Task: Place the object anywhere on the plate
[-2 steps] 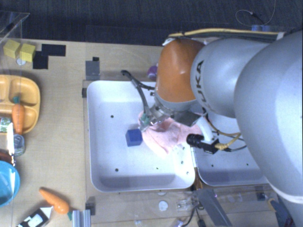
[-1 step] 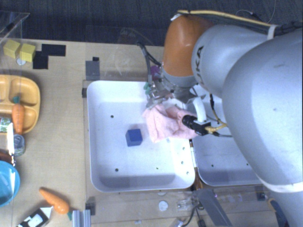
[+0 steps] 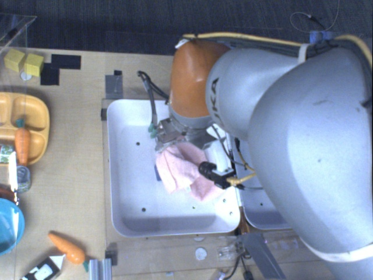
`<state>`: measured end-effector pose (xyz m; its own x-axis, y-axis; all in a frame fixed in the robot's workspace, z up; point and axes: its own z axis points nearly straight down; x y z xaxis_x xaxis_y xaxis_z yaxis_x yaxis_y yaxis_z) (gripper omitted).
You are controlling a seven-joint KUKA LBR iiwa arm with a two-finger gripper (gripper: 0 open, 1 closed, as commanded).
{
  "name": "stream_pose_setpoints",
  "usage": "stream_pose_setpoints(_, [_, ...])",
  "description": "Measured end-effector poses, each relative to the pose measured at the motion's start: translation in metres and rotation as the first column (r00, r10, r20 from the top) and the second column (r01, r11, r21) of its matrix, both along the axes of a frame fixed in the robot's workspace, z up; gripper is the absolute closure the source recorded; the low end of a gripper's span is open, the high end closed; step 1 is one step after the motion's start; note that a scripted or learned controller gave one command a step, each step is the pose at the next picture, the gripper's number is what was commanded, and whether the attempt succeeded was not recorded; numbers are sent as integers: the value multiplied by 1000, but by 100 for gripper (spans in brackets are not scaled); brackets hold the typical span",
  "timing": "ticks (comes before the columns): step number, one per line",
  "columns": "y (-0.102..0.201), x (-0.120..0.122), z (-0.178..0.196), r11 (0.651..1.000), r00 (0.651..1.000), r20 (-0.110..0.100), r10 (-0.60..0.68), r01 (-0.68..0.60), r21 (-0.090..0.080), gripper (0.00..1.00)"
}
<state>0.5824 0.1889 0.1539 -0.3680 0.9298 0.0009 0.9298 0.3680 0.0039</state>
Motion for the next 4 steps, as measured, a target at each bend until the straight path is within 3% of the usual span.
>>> stream_pose_setpoints(1, [-10, -95, -3, 979, 979, -2, -206, 206, 0, 100])
stream_pose_setpoints(2, [-99, -40, 54, 973, 973, 4, -231, 231, 1, 100])
stream_pose_setpoints(3, [-112, -8, 31, 966, 966, 0, -258, 258, -1, 100])
stream_pose_setpoints(4, [-122, -34, 49, 915, 915, 0, -404, 404, 0, 100])
